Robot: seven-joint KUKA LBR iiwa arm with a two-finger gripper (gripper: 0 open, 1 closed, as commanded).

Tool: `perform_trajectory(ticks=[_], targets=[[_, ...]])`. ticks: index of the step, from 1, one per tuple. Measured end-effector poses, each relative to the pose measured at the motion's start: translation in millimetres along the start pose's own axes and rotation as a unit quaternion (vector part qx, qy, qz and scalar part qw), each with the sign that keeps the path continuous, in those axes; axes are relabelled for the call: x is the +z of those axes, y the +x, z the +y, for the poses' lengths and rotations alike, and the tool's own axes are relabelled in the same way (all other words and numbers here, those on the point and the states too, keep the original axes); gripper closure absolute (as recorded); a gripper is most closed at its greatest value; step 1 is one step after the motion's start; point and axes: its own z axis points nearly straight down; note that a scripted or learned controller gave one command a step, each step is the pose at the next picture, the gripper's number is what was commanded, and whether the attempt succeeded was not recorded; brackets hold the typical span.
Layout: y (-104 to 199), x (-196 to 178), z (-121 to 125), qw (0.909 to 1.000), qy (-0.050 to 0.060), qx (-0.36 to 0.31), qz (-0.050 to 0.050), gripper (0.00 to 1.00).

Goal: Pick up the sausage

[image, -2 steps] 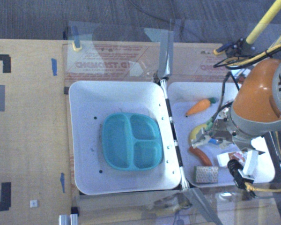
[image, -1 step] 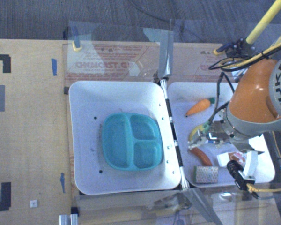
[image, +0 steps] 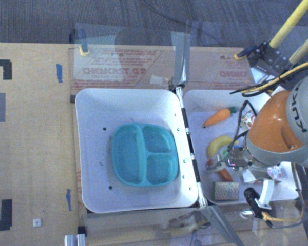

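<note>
My tool (image: 227, 163) sits low in the right bin (image: 197, 109), directly over the reddish sausage (image: 225, 175); whether it is open or closed, I cannot tell. A banana (image: 217, 144) lies just beside the tool on its upper left, a carrot (image: 217, 117) farther up, and a speckled block (image: 226, 190) just below the sausage near the bin's lower edge. The left bin (image: 90, 137) holds a teal divided plate (image: 145, 155) at its centre, well apart from my arm.

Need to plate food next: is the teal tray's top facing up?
Yes, the tray lies flat in the left bin, its three compartments facing up.
</note>
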Motion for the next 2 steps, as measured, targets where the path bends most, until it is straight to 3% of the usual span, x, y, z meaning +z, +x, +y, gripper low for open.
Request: perform_trajectory(ticks=[1, 2], targets=[[-0.5, -10.6, 1.0, 1.0, -0.002, 0.001, 0.0, 1.0], [53.0, -97.2, 37.4, 0.9999, 0.003, -0.014, 0.0, 1.0]])
